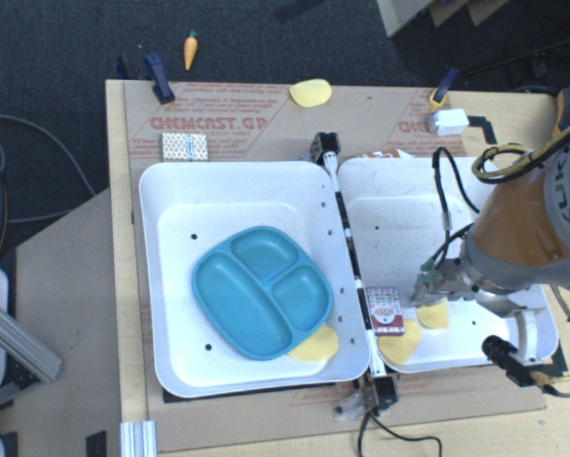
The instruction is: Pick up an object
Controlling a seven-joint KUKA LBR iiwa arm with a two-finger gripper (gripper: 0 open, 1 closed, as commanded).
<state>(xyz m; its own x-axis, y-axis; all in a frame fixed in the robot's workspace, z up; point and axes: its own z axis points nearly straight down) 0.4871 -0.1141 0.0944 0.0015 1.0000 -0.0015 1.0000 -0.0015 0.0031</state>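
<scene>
The gripper [429, 291] is seen low in the right bin [399, 198], directly over a small yellow piece [435, 316]. Whether the fingers are open or closed cannot be told; nothing is seen held. A second yellow piece [397, 344] and a small red-and-white carton [385, 310] lie just to the left of the fingers, against the bin's near wall. A miss is judged likely: the pieces look flat and could slide away under closing fingers. With the carton so close, it could be nudged or caught instead of the intended piece.
</scene>
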